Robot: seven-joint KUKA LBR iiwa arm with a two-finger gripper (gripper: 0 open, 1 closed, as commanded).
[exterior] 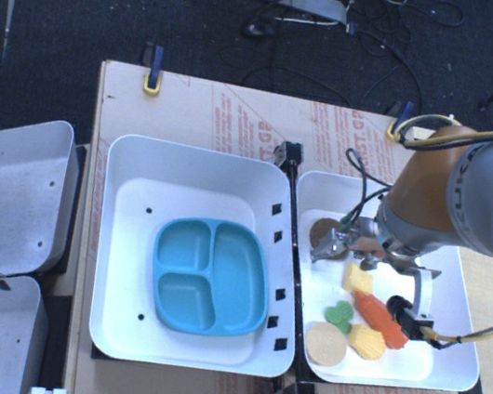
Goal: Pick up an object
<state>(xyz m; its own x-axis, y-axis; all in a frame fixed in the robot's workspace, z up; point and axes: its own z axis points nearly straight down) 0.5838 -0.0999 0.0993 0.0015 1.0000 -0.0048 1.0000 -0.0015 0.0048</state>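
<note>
The tool (343, 246) hangs over the right bin (452, 369); its grip state cannot be told. The carrot (380, 319) lies at the tool's 5 o'clock, beside corn (366, 343).

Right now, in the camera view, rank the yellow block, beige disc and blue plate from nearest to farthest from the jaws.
1. Yellow block: right bin, directly by them.
2. Beige disc: same bin, lower left corner in the view.
3. Blue plate: middle of the left bin.
</note>
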